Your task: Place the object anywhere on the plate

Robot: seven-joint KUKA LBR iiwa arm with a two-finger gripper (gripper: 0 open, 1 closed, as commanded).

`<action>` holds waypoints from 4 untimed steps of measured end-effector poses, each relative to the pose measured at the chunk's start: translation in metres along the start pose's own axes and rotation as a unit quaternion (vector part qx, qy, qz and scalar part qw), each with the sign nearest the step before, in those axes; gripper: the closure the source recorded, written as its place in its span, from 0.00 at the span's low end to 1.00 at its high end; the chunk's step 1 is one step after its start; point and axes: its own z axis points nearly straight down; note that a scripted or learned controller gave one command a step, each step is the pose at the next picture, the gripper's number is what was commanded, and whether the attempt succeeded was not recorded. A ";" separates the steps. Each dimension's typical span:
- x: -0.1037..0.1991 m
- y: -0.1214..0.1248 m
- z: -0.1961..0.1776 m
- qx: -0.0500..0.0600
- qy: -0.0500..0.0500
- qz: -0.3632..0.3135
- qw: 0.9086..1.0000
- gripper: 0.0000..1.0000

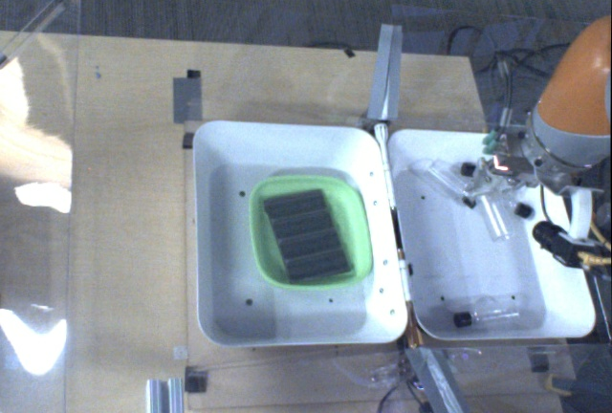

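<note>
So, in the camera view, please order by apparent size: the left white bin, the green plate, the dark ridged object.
1. Left white bin, the largest.
2. Green plate, inside that bin.
3. Dark ridged object, lying on the plate, the smallest.
All three sit at similar distance, so the order is safe.

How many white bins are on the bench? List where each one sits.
2. The left bin holds a green plate with a dark ridged block on it. The right bin sits beside it, under the arm.

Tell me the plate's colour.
Light green, seen in the camera view: the plate sits in the left bin.
</note>
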 end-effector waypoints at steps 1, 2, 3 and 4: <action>0.000 0.000 0.000 0.000 0.000 0.000 1.000 0.00; -0.043 -0.021 -0.091 -0.001 -0.001 0.004 1.000 0.00; -0.080 -0.028 -0.209 -0.003 -0.002 0.030 1.000 0.00; -0.072 -0.057 -0.229 -0.003 -0.002 0.102 0.995 0.00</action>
